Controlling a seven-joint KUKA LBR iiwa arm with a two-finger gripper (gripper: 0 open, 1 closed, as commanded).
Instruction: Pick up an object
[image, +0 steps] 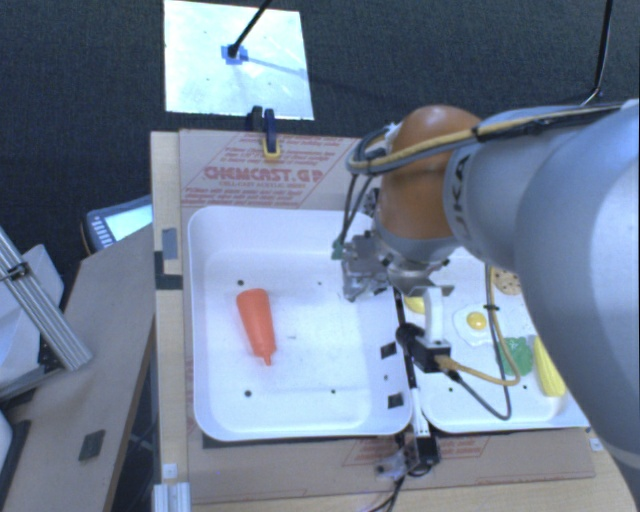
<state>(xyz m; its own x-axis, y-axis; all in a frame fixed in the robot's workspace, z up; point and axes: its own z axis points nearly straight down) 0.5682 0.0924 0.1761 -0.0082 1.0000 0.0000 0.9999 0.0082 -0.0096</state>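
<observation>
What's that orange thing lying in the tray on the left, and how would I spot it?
Start at the left white bin, the one farther from the grey arm. On its floor lies an orange carrot-shaped toy, blunt end up, narrow end toward the camera. It lies alone there, while the fried egg and corn lie in the right bin.

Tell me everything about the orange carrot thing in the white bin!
The orange carrot looks like a smooth plastic toy, all one orange colour. It is cone-shaped, wide and flat at its top end and narrowing to a small rounded tip at the end nearer the camera. It lies flat on the floor of the left bin, in the bin's left half, tilted slightly so the tip points down and a little right in the view. Nothing touches it except the bin floor; the gripper is off to its right, apart from it.
</observation>
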